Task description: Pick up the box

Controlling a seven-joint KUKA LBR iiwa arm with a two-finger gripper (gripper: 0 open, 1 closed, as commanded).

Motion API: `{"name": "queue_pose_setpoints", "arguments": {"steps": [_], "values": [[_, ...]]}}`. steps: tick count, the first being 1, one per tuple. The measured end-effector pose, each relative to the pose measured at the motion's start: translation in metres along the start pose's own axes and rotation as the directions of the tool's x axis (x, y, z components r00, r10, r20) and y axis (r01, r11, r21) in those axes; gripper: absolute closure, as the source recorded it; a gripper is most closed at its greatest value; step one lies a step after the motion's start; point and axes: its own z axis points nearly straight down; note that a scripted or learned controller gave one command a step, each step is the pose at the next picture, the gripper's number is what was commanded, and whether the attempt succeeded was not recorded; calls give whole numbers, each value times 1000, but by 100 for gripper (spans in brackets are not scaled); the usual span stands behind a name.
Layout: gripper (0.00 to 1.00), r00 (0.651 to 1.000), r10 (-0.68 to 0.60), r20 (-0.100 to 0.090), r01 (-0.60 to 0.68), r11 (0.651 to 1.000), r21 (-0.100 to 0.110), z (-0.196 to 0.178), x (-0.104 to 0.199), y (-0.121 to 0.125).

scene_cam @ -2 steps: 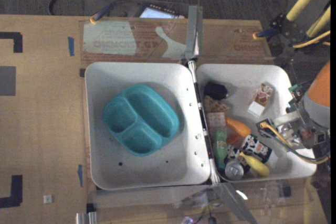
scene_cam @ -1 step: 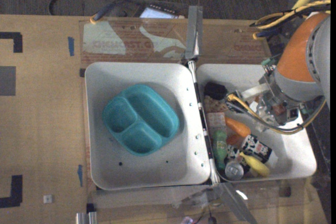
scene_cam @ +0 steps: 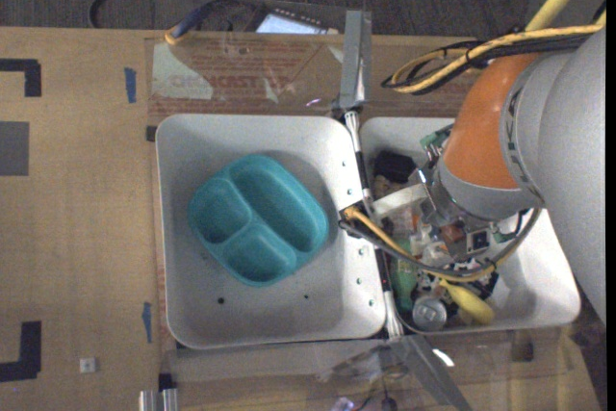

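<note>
The arm [scene_cam: 539,130] reaches in from the right and hangs low over the right bin [scene_cam: 544,298], its orange band and grey wrist covering most of that bin. This fits a descent onto something in the clutter below. The hand [scene_cam: 435,241] sits under the wrist near the bin's left wall, pointing down into the pile. Its own bulk and the looped cables hide its tips, so I cannot tell whether it is wide or narrow, or whether it has anything in it. Around it lie loose things packed close together: a yellow banana-like piece [scene_cam: 472,306] at the front, the round metal top of a can [scene_cam: 430,314] just beside it, and a green item [scene_cam: 404,276] against the dividing wall. No box can be picked out with certainty. A scrap of green-and-red print [scene_cam: 439,140] peeks out at the arm's upper left edge and may be part of it, but most of the bin's middle is hidden, so the box is probably under the wrist. The left bin [scene_cam: 183,303] holds a teal divided plate [scene_cam: 258,217], lying flat and well apart from the hand. It plays no part in the pick. Both bins rest side by side on the tabletop [scene_cam: 77,207].
</note>
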Motion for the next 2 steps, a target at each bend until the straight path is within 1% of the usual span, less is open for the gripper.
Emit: {"name": "queue_pose_setpoints", "arguments": {"steps": [1,2], "values": [[100,993,-121,0,121,993,-1,98,-24,113],[100,988,-152,-10,153,988,18,119,-18,200]]}}
